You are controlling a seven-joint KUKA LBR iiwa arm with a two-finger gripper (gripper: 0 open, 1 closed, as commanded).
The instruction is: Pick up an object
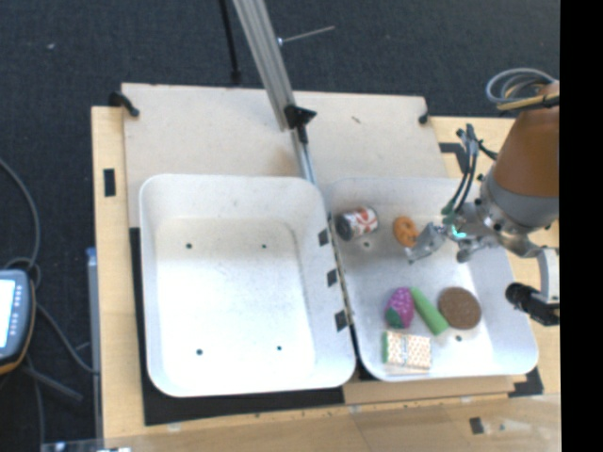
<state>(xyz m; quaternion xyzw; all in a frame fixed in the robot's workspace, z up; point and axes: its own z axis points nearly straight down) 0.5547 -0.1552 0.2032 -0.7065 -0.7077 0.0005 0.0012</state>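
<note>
Orange piece (405,231): small, rounded, lies in right bin (509,347) near its back, just beside gripper (426,244).
Handling: likely light, may roll; pinch across its middle.
Gripper: low over bin, nothing seen between its tips; apart or together, can't tell.
Neighbours: red-white can (358,222), purple lump (401,307), green stick (430,313), brown disc (460,308).

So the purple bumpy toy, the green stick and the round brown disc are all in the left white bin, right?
Not quite. In the camera view, the purple bumpy toy, the green stick and the round brown disc lie in the right white bin, not the left white bin.
</note>
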